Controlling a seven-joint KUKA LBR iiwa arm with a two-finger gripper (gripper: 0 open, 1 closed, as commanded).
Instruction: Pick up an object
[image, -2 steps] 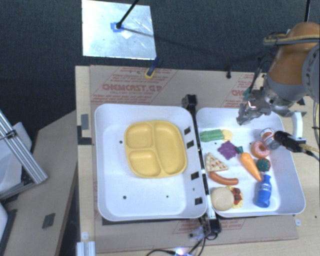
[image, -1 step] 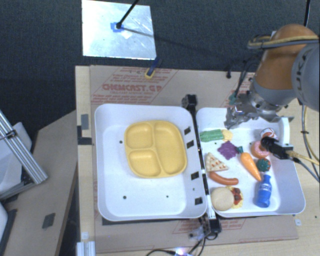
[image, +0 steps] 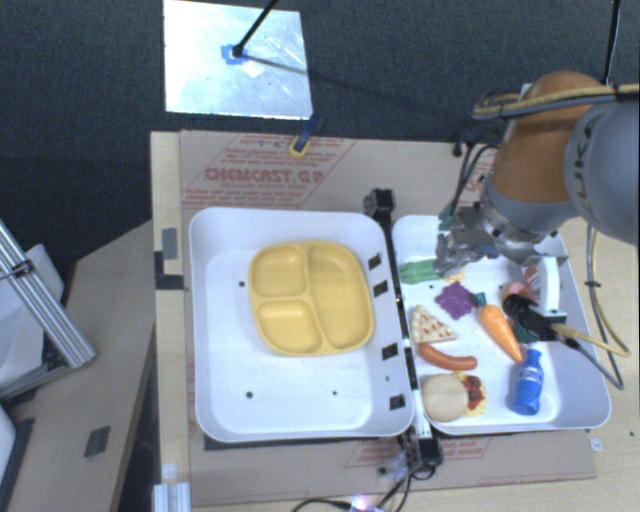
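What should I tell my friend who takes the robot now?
Gripper: low over the far end of the right bin, beside the green piece; nothing seen held.
Right bin also holds: purple piece, pizza slice, sausage, carrot, blue bottle, bun.
Left bin: yellow divided plate.
Done: nothing picked yet.
Left: grab one object and lift it.

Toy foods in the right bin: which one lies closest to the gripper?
The green piece, at the bin's upper left, just beside the gripper. The purple piece and carrot lie lower.
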